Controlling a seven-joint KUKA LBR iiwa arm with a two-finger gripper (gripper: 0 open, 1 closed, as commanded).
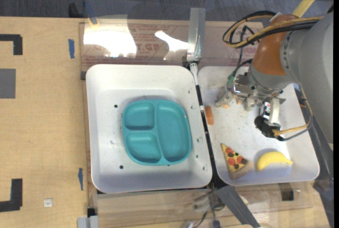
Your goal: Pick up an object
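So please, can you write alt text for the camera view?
A grey arm reaches into the right bin, which holds a pizza slice, a banana and a small orange piece. The left bin holds a teal tray.

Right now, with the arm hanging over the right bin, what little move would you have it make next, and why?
Probably a short shift toward the pizza slice toy or the yellow banana, then down. The tool sits over the far part of the right bin, and no toy shows between its tips, while both toys lie apart at the near edge. The teal tray fills the left bin.
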